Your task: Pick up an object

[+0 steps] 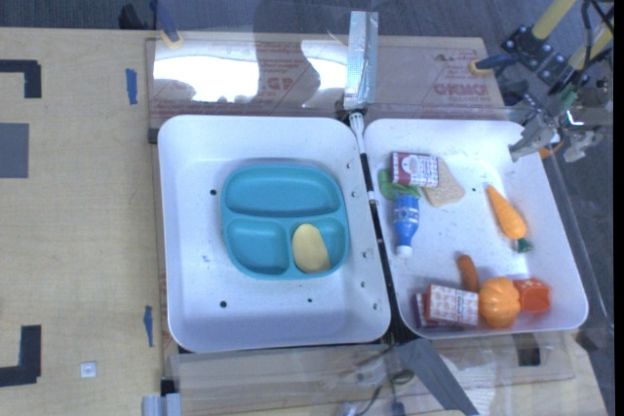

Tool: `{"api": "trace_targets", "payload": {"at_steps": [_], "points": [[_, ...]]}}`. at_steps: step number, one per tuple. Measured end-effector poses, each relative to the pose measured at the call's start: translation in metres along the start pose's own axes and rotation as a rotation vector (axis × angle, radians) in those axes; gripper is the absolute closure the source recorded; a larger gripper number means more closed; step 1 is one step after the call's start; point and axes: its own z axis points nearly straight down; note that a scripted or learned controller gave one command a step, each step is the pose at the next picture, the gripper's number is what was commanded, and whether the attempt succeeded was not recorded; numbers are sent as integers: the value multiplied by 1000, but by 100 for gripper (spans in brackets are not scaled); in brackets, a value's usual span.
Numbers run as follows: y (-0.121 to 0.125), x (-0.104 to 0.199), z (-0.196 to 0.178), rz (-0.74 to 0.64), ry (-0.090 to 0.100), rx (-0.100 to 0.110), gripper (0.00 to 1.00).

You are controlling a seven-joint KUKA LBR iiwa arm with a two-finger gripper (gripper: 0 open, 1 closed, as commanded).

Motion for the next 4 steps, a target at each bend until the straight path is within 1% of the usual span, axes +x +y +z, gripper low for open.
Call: {"api": "trace_targets", "payload": {"at_steps": [1, 2, 3, 4], "points": [[6, 5, 153, -128, 4, 9, 0], [-20, 12, 176, -222, -2, -9, 0], [-20, 10, 167, -219, -3, -10, 100], [5, 73, 59, -78, -1, -9, 100]]}}
